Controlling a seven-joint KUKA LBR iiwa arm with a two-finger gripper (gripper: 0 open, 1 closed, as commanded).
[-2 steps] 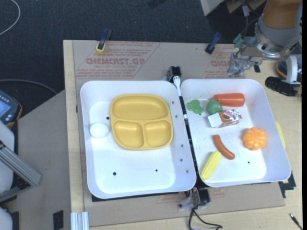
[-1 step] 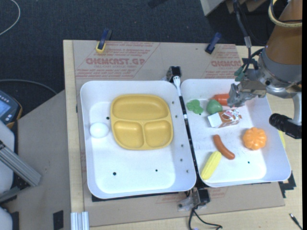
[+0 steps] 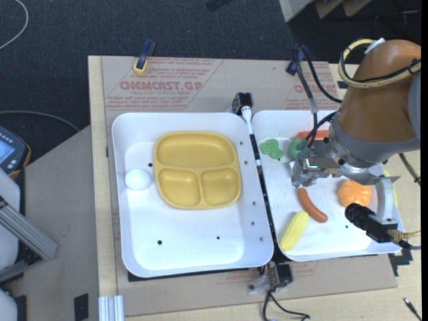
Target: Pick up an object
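A toy sausage (image 3: 312, 205), orange-red, lies free on the floor of the right-hand bin (image 3: 328, 245) at centre right of the frame, just below the pincer (image 3: 309, 170), which hangs low over the bin near its upper middle. Whether the pincer is spread or pressed together cannot be told from this slant, and nothing can be seen pinched in it. A yellow corn cob (image 3: 293, 230) rests just beside the sausage, toward the lower edge, and an orange fruit (image 3: 354, 193) sits to the right, partly under the arm (image 3: 378, 99). A green leafy piece (image 3: 271, 148) lies at the upper left of the same bin, with a red-orange item (image 3: 315, 136) peeping out behind the wrist. In the left bin (image 3: 180, 253), a yellow divided plate (image 3: 196, 168) and a small white ball (image 3: 138, 179) sit well apart from the action on the desk (image 3: 194, 79). The step in hand looks like the approach, with no grasp yet made. The next move probably calls for settling over one item, the sausage being closest, lining up across its narrow width, and descending clear of the corn.
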